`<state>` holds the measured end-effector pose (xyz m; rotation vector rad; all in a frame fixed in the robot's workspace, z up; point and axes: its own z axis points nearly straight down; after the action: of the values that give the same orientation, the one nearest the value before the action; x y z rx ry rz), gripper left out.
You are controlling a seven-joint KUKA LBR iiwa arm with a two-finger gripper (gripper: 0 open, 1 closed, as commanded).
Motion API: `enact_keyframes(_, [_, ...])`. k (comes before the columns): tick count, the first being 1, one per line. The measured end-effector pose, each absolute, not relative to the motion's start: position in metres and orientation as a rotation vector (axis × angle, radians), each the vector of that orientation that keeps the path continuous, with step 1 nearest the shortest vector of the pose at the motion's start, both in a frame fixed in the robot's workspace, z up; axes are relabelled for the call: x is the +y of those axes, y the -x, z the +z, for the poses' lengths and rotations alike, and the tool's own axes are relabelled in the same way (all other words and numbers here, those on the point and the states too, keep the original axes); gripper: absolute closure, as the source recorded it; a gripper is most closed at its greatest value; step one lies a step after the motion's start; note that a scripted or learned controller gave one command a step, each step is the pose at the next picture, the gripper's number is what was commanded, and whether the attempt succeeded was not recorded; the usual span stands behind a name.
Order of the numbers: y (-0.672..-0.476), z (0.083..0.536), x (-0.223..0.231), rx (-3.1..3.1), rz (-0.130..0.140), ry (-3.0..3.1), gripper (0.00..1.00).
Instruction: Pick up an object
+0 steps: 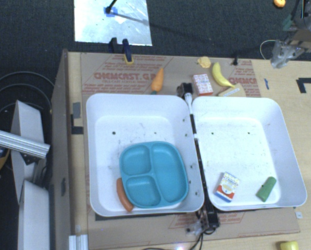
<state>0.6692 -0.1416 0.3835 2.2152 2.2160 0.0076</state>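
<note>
The right bin (280, 119) holds a small white carton with red and blue print (226, 186) near its front wall, and a green cylinder-like piece (266, 188) at its front right. In the left bin (100, 134) lies a blue divided plate (153, 174), with an orange sausage-like piece (124, 194) at the plate's front left edge. My gripper (286, 51) hangs at the top right of the view, beyond the bench's far right corner, well away from both bins and above none of the objects.
On the bench behind the bins lie a carrot (157, 79), a small pink box (202, 84), a banana (219, 75) and a yellow lump (204, 62). A black clamp (187, 90) sits at the bins' shared far corner. A yellow object (289, 245) rests at the front right.
</note>
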Motion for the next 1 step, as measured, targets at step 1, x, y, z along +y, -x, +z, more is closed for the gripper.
enact_keyframes(1, [-0.6392, 0.2797, -0.1530, 2.224, -0.007, -2.226, 1.00])
